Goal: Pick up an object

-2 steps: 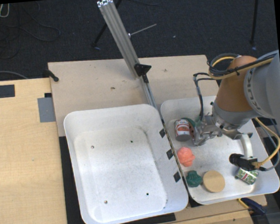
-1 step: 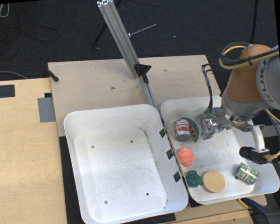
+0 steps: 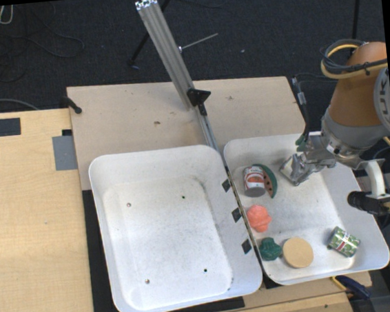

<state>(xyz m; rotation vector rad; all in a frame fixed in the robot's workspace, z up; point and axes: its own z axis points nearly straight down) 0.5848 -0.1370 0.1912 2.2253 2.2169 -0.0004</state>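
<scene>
I see gripper (image 3: 295, 170) low in right bin (image 3: 372, 258), beside small can (image 3: 254, 179), likely lining up a grasp | can untouched near divider | finger state: cannot tell

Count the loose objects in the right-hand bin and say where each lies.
5. Striped can and green piece near the gripper; pink lump by the divider; dark green lump and tan disc in front; green can front right.
</scene>
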